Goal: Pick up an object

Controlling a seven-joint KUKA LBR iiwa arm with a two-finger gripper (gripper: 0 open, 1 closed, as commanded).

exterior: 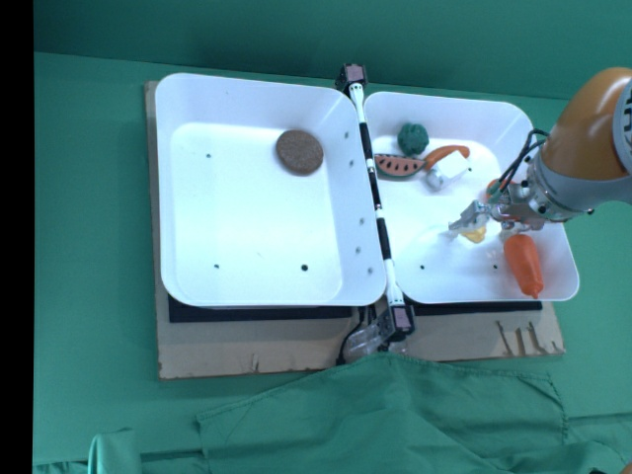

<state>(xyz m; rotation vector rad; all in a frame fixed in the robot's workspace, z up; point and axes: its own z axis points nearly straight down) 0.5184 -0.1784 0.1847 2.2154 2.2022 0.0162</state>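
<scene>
- My pincer (pixel 472 227) hangs low in the right bin (pixel 444 279), over a small yellow object (pixel 476 234) on its floor; I cannot tell how it stands, nor whether it grips anything.
- An orange carrot-shaped toy (pixel 523 264) lies just right of it, near the bin's right wall.
- At the far end of this bin are a dark green lump (pixel 413 137), a watermelon slice (pixel 398 165) and an orange-handled tool (pixel 444 156).
- The left bin (pixel 197 265) holds a brown round disc (pixel 299 151) toward its far side.
- Both bins sit on cardboard (pixel 247 355) on the green worktop (pixel 94 215).
</scene>
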